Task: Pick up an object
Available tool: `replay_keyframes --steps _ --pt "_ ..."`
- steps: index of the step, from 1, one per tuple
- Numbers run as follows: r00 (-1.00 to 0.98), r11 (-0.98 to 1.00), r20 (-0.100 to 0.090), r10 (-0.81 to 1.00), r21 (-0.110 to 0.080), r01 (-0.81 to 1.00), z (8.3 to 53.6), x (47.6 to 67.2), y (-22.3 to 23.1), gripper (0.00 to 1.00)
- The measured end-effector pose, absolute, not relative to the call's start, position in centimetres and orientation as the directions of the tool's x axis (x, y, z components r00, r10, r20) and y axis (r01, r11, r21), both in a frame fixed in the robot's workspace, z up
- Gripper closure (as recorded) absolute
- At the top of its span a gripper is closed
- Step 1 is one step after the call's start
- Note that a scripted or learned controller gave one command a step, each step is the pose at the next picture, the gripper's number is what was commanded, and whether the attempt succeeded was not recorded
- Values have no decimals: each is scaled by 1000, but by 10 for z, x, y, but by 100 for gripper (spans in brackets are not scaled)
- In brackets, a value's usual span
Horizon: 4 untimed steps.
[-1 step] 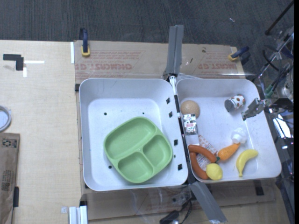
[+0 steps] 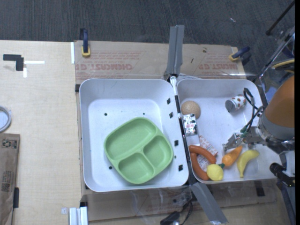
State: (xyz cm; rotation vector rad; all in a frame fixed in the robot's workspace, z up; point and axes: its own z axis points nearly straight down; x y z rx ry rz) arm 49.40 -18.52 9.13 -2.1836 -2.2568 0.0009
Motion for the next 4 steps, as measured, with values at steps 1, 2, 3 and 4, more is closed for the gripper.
replay_keyframes --steps 1,2,3,4 --pt "-30 30 0 1000 3 1000 101 496 -185 100" --pt "-565 565 0 825 1 825 92 514 -161 100" --pt "-776 776 -2 631 2 631 92 529 -212 100" --pt "-902 902 -1 431 2 431 103 508 -191 100"
